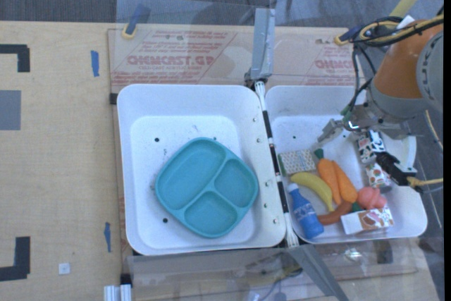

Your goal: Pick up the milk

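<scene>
Milk (369,149): small carton with black-and-white cow patches, lying in the right bin (416,218) against its far-right side, directly under the jaws (356,127) and a little toward the near rim. Jaws: hanging just above the carton beneath the orange-banded wrist; whether they stand apart or together cannot be told, and nothing is seen held between them.

Step in hand, by my judgement: descent onto the carton. Done well, it calls for a straight drop centred on the carton's narrow width, closing across the short sides, then a vertical lift.

Neighbours, relative to the jaws:
- second small carton (378,175), brown-marked, just nearward of the milk and apparently touching it; likeliest to be nudged or caught.
- pink-red item (371,197), further nearward.
- orange-printed box (367,220), nearest the front rim.
- carrots (337,182), banana (313,188), blue bottle (303,211), speckled block (297,161), all leftward and apart.
- teal divided plate (206,187), in the left bin (134,173), well apart.

Counter (53,151): plain wood, leftward.
</scene>
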Controlling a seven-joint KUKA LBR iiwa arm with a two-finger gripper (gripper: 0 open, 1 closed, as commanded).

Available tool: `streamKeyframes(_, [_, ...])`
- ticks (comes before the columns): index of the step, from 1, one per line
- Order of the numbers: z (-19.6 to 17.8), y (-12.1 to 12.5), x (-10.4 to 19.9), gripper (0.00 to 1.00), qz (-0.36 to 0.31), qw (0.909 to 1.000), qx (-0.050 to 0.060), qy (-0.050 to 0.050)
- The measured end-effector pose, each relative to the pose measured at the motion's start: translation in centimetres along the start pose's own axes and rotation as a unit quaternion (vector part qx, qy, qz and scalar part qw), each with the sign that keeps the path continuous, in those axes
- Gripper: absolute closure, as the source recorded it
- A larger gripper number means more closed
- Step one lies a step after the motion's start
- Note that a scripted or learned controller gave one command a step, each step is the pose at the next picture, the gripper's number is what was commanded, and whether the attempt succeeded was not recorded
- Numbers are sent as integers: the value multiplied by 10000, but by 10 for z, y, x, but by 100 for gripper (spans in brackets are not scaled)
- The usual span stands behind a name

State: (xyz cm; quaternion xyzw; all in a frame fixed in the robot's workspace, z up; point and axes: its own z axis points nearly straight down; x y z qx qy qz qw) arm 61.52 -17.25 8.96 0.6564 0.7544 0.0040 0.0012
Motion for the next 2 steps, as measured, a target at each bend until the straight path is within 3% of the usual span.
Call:
streamKeyframes(1, [0,5,-15,0,284,9995,1,109])
streamKeyframes(2, [0,22,-25,0,-552,9983,45,161])
